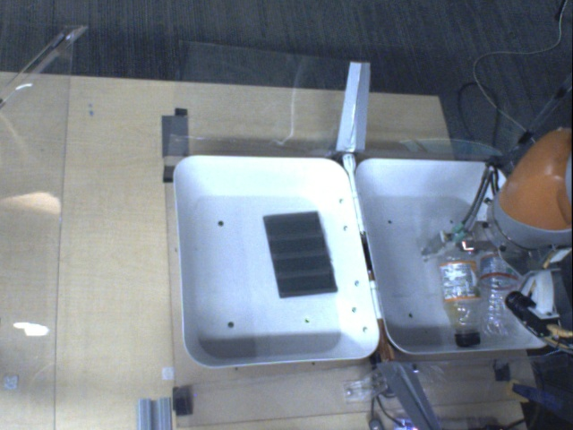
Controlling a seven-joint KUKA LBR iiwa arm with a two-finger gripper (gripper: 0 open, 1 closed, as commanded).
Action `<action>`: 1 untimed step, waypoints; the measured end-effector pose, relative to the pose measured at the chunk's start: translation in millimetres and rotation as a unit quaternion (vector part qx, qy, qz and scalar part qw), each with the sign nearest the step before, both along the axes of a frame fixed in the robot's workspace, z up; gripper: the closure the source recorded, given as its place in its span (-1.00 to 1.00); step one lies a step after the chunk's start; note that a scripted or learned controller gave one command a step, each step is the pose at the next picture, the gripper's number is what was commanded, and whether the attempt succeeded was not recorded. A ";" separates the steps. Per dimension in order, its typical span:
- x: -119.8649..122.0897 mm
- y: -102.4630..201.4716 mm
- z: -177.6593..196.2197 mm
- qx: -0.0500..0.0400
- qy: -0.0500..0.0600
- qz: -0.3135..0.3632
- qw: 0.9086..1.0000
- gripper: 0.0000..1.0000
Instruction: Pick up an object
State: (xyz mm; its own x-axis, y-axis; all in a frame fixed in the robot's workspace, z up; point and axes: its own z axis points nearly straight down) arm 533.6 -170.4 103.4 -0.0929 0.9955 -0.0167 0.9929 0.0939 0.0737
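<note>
Wooden bench point(107, 267) carries two white bins. We note a dark ribbed pad point(300, 254) lying flat mid-left bin point(201, 240). In the right bin point(403, 213), a clear plastic bottle point(460, 292) lies near the front right. The gripper point(458, 240) sits just above it; jaw state we cannot tell.

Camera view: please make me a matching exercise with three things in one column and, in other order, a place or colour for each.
Things:
1. dark ridged block
2. clear plastic bottle
3. arm

Descriptions:
A. lies in the right bin
B. orange band, at the right edge
C. lies in the left bin

Pairs: 1-C, 2-A, 3-B
</note>
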 end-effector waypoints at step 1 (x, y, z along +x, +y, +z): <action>-14.1 -2.2 -12.9 0.002 0.027 0.064 0.998 -1.00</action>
